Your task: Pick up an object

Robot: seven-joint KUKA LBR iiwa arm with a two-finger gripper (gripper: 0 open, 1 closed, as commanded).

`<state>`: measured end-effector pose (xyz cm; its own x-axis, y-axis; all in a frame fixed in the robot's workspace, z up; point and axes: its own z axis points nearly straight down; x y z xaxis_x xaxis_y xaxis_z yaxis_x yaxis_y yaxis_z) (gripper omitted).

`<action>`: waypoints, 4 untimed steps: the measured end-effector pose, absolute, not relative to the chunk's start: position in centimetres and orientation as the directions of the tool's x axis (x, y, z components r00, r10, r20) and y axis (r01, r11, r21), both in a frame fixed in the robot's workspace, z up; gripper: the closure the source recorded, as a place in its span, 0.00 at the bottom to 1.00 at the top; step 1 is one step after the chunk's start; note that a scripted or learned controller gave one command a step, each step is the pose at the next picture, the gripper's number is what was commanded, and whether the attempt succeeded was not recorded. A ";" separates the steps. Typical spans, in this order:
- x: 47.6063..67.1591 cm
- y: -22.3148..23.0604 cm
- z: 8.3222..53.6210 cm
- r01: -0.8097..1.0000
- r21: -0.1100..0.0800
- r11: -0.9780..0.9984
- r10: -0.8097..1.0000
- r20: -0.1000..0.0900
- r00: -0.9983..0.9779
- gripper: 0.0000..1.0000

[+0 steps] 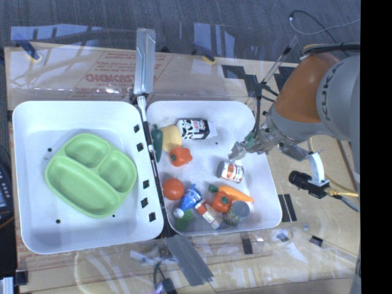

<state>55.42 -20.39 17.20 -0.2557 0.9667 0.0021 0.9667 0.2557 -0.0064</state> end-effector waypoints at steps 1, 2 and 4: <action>55.4 -20.4 17.2 0.967 -0.007 0.256 0.967 0.002 -0.256 0.00; 49.7 -21.1 9.6 0.975 0.005 0.224 0.975 0.000 -0.224 0.00; 53.2 -18.6 9.0 0.983 -0.004 0.181 0.983 0.003 -0.181 0.00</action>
